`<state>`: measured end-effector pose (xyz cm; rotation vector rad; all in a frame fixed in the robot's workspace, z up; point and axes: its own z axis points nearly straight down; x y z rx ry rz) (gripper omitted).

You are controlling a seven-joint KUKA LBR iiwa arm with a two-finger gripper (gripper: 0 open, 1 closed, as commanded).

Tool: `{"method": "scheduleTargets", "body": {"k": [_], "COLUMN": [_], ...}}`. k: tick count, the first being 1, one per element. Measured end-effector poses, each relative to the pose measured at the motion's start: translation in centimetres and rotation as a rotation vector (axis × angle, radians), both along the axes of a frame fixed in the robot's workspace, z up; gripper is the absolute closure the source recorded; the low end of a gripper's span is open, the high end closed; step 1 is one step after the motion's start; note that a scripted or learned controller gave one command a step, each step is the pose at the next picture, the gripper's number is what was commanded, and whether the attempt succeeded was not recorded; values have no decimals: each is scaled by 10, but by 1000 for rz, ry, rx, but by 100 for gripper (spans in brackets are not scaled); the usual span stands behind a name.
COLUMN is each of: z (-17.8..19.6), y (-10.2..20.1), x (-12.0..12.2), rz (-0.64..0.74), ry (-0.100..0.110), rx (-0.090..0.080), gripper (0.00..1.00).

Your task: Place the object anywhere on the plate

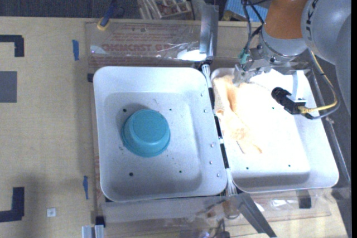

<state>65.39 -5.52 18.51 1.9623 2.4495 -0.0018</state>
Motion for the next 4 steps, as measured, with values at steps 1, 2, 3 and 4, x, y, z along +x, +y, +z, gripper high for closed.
{"method": "scheduleTargets", "body": {"k": [1, 2, 3, 4], "z": [40, 49, 54, 58], "y": [0, 40, 84, 117], "x": [1, -24, -56, -96], "rz": [1, 401, 798, 1196], "ry": [-2, 1, 1, 0], "rx": [1, 2, 2, 1], "gripper": [100, 100, 100, 100]}}
